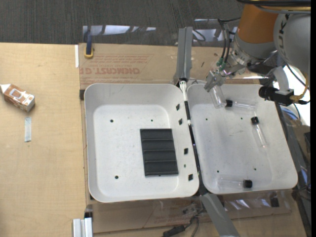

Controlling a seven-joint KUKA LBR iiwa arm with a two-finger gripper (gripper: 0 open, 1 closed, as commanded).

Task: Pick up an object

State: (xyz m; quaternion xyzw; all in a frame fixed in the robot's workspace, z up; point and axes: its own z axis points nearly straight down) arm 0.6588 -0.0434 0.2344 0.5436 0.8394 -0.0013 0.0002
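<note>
A black ridged rectangular block [159,152] lies flat in the middle of the left bin [98,107]. Three clear tubes with black caps rest in the right bin [276,147]: one [222,101] near its back left corner, one [257,128] at mid right, one [237,183] by the front wall. My gripper [215,79] hangs over the right bin's back left corner, just above the nearest tube, with nothing visibly held. The grey arm with its orange band [261,9] reaches in from the upper right.
A small brown and white carton [19,98] and a pale strip [27,130] lie on the wooden bench at left. Cardboard [128,65] lies behind the bins. A grey post [184,53] stands between them at the back.
</note>
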